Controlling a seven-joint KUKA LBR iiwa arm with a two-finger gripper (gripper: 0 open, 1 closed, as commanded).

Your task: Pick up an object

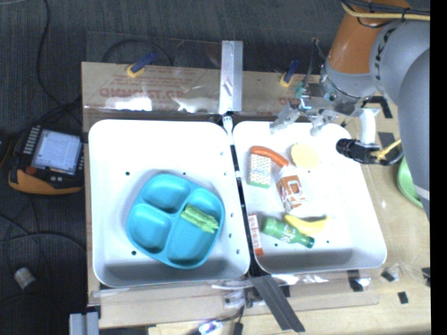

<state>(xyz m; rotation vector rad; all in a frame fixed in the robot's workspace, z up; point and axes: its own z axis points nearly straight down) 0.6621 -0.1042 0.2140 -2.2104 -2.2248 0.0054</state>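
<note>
- The two-finger metal gripper (302,119) hangs over the far rim of the right-hand shallow white bin (356,208), its fingers spread apart with nothing between them.
- By my reading this is the approach step: no object has been chosen or touched yet.
- Candidates lie in the right bin: a round pale-yellow disc (304,155) near the far edge, just below the gripper; an orange sausage-shaped piece (269,155) beside a small green-and-white packet (259,170); an orange-and-white carton (292,191) in the middle; a yellow banana (306,221) touching a green bottle (289,233) toward the near edge.
- The next move probably calls for coming down over one item with the fingers straddling it; the yellow disc is nearest and stands somewhat apart.
- The left-hand white bin (112,152) carries a blue three-compartment plastic tray (157,222) with a green ridged piece (200,218) in its right compartment.
- The wooden bench (105,82) stands on dark carpet (42,47); a small handheld screen device (49,155) lies off its left edge.
</note>
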